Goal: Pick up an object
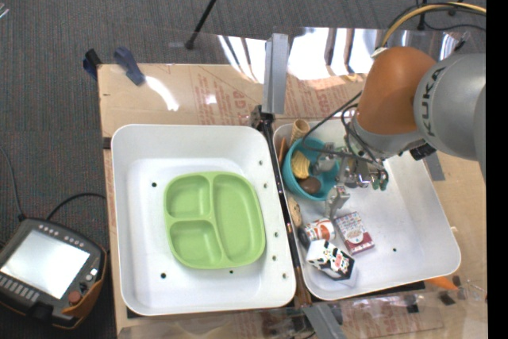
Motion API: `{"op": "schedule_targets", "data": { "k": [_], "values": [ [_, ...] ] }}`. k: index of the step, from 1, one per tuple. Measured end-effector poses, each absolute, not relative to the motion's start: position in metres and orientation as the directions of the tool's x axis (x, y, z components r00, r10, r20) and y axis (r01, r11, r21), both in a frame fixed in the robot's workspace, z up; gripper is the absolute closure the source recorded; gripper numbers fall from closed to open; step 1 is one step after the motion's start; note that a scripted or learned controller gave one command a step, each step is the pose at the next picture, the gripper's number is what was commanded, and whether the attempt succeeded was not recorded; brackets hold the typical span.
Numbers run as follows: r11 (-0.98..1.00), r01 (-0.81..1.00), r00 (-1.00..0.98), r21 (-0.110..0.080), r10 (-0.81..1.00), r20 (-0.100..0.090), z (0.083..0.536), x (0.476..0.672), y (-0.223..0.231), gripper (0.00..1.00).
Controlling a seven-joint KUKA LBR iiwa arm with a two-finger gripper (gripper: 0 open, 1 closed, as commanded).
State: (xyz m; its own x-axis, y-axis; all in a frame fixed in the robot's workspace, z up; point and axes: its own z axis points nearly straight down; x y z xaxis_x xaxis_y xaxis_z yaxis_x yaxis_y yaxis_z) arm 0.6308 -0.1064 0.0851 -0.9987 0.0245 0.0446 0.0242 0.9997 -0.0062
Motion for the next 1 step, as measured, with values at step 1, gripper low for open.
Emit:
{"op": "schedule_targets", "data": {
  "k": [1],
  "values": [
    [1.0, 0.017, -0.998, 0.001, 0.017, 0.066, 0.0885, 0.6276, -0.1018, 1.0]
  ]
}}
